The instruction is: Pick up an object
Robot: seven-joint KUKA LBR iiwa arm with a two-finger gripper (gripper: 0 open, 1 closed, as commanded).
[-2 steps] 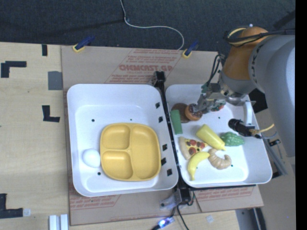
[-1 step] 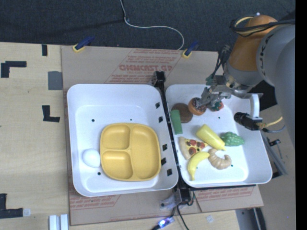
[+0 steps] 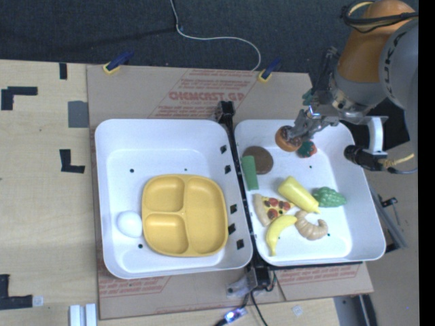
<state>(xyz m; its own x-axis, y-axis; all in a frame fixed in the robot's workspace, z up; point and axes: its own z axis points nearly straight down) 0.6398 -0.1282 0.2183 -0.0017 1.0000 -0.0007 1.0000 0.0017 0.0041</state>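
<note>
My gripper (image 3: 298,133) hangs low over the far end of the right bin (image 3: 360,246). It is right at a small orange round piece (image 3: 285,140) and a red and green piece (image 3: 308,149), and touches or overlaps both in the view. Nearer in the same bin lie a brown disc (image 3: 259,159), a green stick (image 3: 250,172), a pizza slice (image 3: 270,208), a yellow pepper (image 3: 298,194), a green broccoli piece (image 3: 329,197), a banana (image 3: 279,229) and a croissant (image 3: 313,228).
The left bin (image 3: 115,148) holds a yellow divided plate (image 3: 185,214) and a white egg (image 3: 128,223) beside it. The ridge between the bins (image 3: 234,182) runs just left of the green stick. A white cable (image 3: 217,39) lies on the dark floor behind.
</note>
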